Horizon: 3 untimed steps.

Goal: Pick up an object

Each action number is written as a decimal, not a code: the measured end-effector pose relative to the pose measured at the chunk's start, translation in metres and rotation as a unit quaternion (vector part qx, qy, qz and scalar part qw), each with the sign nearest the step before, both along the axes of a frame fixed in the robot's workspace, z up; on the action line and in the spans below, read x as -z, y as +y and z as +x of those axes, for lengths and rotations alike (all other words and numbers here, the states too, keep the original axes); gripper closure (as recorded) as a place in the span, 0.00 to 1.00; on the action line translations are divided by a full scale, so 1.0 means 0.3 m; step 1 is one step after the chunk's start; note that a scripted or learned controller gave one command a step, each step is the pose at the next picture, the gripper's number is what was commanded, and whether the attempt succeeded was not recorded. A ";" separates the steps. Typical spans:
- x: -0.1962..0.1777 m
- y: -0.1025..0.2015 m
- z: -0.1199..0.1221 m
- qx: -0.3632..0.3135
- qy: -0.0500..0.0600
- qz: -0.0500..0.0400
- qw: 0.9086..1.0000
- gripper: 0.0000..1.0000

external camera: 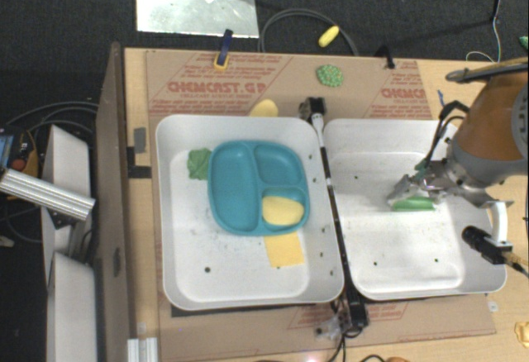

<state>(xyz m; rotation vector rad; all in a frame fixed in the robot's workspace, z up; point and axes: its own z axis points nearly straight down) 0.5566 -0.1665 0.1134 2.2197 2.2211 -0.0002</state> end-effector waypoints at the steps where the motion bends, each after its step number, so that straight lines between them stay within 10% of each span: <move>1: 0.101 0.012 -0.027 0.000 0.001 0.001 1.000 0.00; 2: 0.061 0.011 -0.022 0.000 -0.001 0.001 1.000 1.00; 3: -0.256 0.427 0.013 -0.008 -0.005 0.002 1.000 1.00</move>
